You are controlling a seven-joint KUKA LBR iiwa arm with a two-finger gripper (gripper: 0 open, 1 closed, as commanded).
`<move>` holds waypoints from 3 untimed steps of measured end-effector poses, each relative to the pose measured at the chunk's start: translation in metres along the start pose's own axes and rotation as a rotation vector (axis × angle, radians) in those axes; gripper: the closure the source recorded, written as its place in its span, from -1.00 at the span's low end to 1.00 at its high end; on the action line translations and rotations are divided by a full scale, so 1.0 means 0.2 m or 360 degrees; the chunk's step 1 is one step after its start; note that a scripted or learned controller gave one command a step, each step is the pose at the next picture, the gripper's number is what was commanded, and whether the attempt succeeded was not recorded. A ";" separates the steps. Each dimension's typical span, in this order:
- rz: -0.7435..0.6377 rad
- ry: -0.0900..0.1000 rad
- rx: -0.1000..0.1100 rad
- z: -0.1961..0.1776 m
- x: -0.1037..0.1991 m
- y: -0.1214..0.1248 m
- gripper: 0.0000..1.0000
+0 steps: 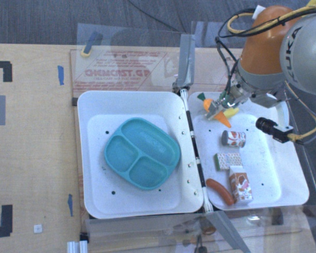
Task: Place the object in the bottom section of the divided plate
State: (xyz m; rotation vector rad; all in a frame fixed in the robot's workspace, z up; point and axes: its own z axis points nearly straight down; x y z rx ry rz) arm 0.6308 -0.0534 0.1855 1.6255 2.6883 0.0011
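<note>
A teal divided plate (142,152) lies in the left white bin (95,109), its three sections bare. My gripper (223,108) is low over the back left corner of the right bin (284,183), right at an orange toy carrot (217,112) with a green top and a small yellow piece (230,111). The arm's orange band (263,38) rises behind it. From this angle the fingertips blend into the toys beneath them.
Spread down the right bin are a small can (233,138), a green and white box (227,160), a red and white carton (240,185) and a sausage (220,191). A black cable plug (271,129) hangs over that bin.
</note>
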 end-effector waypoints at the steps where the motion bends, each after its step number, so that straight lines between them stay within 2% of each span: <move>1: 0.0174 0.0001 0.0003 0.00 0.41 -0.07 1.00; 2: -0.0234 0.0001 0.0003 -0.06 0.77 -0.02 1.00; 3: -0.0232 0.0001 0.0003 -0.06 0.76 -0.02 -1.00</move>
